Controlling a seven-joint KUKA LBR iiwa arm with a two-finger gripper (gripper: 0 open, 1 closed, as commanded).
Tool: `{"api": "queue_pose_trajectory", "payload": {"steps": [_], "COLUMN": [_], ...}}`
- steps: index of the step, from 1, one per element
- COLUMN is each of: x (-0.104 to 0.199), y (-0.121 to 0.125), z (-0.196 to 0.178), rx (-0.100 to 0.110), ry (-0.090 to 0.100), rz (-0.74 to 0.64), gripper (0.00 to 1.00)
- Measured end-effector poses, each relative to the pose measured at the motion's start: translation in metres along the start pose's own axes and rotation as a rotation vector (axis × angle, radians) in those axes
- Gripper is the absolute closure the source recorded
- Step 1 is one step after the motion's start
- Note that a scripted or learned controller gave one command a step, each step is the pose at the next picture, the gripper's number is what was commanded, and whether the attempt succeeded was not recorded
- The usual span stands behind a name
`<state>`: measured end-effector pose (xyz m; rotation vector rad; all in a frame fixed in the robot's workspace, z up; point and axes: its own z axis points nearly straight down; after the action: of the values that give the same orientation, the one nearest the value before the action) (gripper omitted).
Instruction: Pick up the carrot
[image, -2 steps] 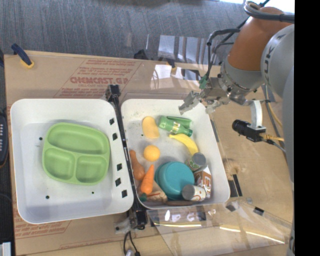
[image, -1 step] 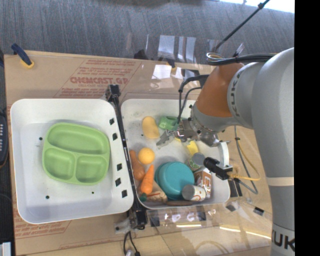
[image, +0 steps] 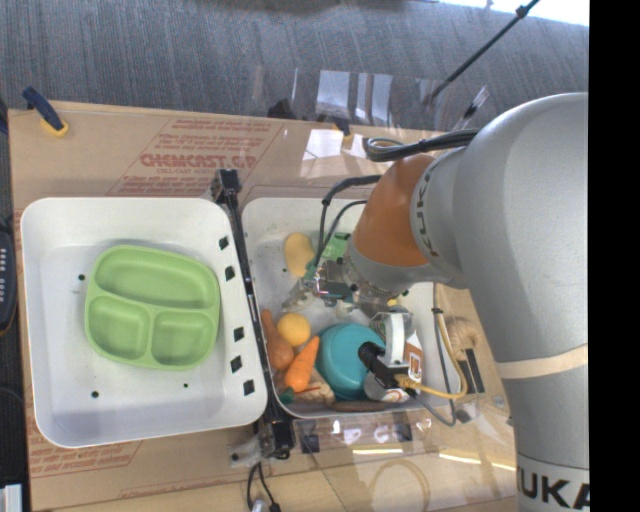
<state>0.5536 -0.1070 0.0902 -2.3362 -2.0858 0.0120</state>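
Note:
The carrot is orange and tapered. It lies slanted near the front left of the right bin, between a yellow round fruit and a teal bowl. My gripper hangs under the orange-banded wrist, over the middle of that bin. It is above and behind the carrot, close to the yellow fruit, and nothing is seen held in it. The wrist hides part of the bin's middle.
A pale yellow pear-like piece lies at the bin's back. A brownish-orange piece rests against the left wall beside the carrot. Small packets crowd the front right. The left bin holds a green divided plate.

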Motion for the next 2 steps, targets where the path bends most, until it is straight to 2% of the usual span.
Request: {"api": "queue_pose_trajectory", "payload": {"steps": [1, 2], "x": [-0.001, 0.102], "y": [0.000, -0.002], "z": [-0.010, -0.102], "rx": [0.006, -0.005], "ry": [-0.002, 0.000], "rz": [-0.009, 0.259], "gripper": [1.00, 1.00]}}
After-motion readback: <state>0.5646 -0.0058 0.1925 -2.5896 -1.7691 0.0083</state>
